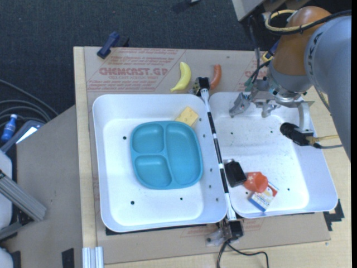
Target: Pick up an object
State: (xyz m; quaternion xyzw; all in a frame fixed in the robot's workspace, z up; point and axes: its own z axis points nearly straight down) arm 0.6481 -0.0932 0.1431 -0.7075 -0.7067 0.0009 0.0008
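My gripper (252, 108) hangs over the far end of the right bin (312, 172), its two fingers spread open with only the white bin floor between them. Near the right bin's front lie a small black block (234, 173), a red rounded object (256, 180) and a small printed packet (262, 198), all well in front of the gripper. In the left bin (109, 166), a blue divided plate (166, 153) lies flat, with a yellow block (187, 116) touching its far edge.
A banana (181, 77) and an orange-red pepper-shaped item (215, 76) lie on the bench behind the bins. A blue object (109, 44) sits at the bench's far left corner. A black cable fitting (295, 134) hangs from the arm over the right bin.
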